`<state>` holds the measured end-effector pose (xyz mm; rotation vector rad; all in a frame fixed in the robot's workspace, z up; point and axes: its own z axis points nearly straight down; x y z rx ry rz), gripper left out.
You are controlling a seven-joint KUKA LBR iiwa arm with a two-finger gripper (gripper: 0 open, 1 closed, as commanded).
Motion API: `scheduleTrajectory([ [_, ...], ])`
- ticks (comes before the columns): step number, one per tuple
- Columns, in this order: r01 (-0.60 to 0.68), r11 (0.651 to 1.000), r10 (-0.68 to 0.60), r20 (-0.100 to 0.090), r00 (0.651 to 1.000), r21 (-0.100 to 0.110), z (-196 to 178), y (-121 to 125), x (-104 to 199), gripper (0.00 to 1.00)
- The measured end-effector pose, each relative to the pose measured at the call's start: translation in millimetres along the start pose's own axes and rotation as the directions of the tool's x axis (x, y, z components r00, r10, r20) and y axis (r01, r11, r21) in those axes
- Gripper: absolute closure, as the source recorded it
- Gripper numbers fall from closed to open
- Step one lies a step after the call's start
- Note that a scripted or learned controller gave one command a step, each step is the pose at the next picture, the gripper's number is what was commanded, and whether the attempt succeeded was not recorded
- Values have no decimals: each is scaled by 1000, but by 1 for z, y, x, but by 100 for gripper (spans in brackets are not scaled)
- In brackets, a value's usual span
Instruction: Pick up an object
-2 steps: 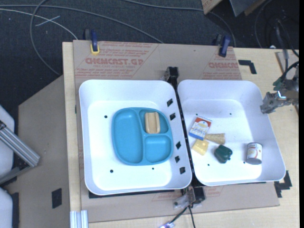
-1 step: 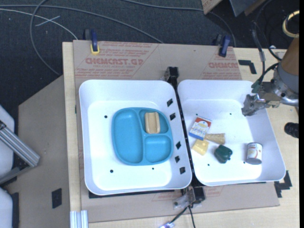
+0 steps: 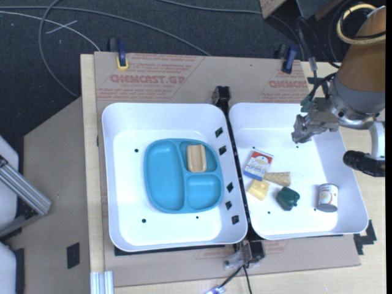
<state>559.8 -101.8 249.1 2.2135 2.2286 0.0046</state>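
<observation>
My gripper [image 3: 301,133] hangs over the back of the right bin [image 3: 349,222], with nothing visible between its fingers. Below and to its left lie a small red-and-white box [image 3: 258,164], a tan wedge [image 3: 278,178] and a yellow block [image 3: 258,190]. A dark green object [image 3: 287,197] sits beside them, and a small white can with a red label [image 3: 327,196] lies near the bin's right wall. All of these rest apart from the gripper.
The left bin [image 3: 122,225] holds a blue divided plate [image 3: 160,173] with a tan block [image 3: 196,158] in its upper right compartment. Black clips run along the divider between the bins [image 3: 229,164]. Blue clamps [image 3: 122,57] hold the board at the back.
</observation>
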Motion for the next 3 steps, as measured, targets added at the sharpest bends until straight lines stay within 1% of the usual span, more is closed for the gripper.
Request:
scheduleTrajectory([
  [1, -1, 1000, 1, -1, 1000, 6, 14, 9, 53, 100],
  [2, -2, 1000, 2, 0, 1000, 2, 23, 22, 104, 100],
  [3, -3, 1000, 3, 0, 1000, 5, 30, 20, 150, 100],
])
